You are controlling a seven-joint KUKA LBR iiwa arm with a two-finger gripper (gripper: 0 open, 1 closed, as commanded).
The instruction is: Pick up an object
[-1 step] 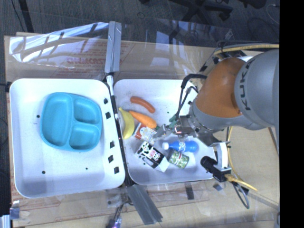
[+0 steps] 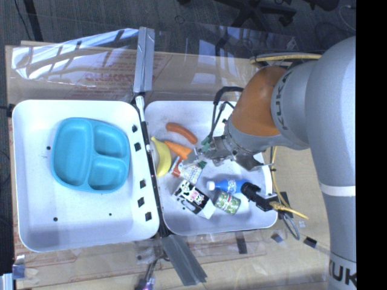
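Reaching stage: claw (image 2: pixel 204 153) low over carrot (image 2: pixel 177 149) and small bottle (image 2: pixel 191 173) in right bin (image 2: pixel 266 222), opening impossible to tell. Next: descend, close squarely.

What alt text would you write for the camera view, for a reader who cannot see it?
A grey arm with an orange band reaches its gripper into the right bin, over a banana, a carrot, a sausage and small bottles. The left bin holds a blue divided plate.
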